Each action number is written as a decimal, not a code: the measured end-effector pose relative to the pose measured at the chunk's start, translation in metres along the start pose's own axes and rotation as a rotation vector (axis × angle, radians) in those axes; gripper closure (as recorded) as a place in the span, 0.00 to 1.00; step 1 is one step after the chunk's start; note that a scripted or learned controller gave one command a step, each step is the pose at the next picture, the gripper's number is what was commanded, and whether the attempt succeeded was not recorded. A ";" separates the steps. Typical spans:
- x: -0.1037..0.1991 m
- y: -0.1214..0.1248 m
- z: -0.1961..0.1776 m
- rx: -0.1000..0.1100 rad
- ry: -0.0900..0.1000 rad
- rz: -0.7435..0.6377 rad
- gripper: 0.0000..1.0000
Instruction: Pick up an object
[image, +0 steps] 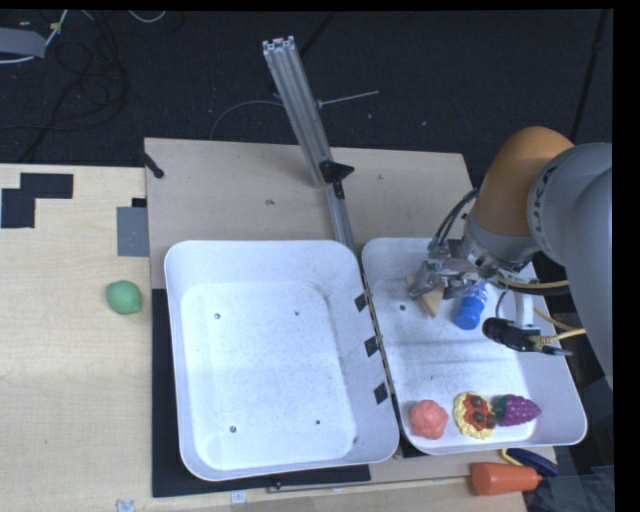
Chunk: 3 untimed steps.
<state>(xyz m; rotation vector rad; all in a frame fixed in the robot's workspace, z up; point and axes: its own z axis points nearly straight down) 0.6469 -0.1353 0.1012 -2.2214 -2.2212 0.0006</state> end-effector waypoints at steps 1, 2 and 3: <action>0.007 -0.001 -0.060 -0.005 -0.001 0.000 1.00; 0.007 -0.005 -0.103 -0.003 0.000 0.000 1.00; 0.012 -0.009 -0.163 -0.005 0.000 0.000 1.00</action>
